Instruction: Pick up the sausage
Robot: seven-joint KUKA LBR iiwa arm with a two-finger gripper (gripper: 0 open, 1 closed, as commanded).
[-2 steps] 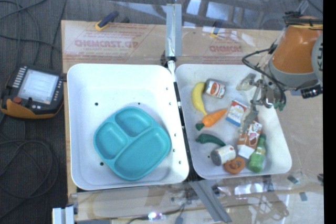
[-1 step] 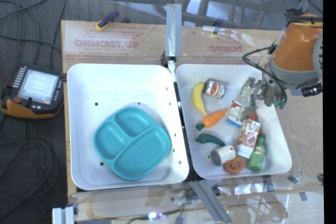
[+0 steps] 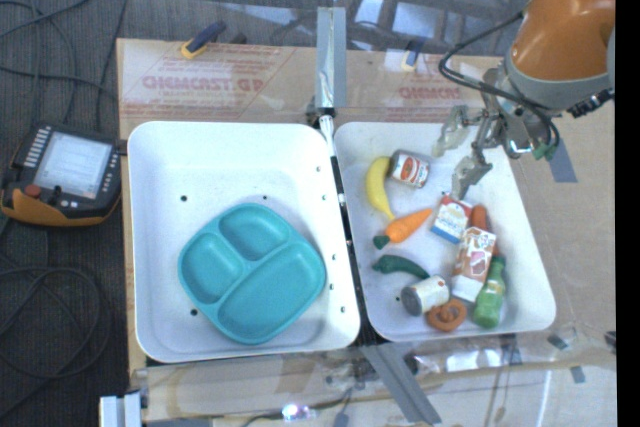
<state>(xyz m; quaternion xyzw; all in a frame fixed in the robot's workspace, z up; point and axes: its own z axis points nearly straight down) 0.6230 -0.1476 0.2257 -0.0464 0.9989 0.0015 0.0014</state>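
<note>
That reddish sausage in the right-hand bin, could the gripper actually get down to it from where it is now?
Probably, but it looks tight. The gripper hangs open above the right bin, just up from the sausage, which lies wedged against two small cartons.

A: What do the surfaces look like?

B: Both bins, the left bin (image 3: 150, 215) and the right bin (image 3: 530, 265), look like smooth white plastic with a soft sheen. The teal tray (image 3: 252, 272) is matt plastic, moulded into compartments.

A: And the toy food?

B: The banana (image 3: 378, 187), carrot (image 3: 408, 225) and sausage (image 3: 479, 216) all look like smooth plastic. The two cans, the upper can (image 3: 408, 169) and the lower can (image 3: 426, 295), show glossy printed labels.

A: The bench (image 3: 220, 85)?

B: Pale board with faded red print, under a clear glossy sheet that catches reflections. The arm's orange band (image 3: 565, 15) is shiny plastic; the gripper (image 3: 470, 160) has bare metal fingers.
</note>
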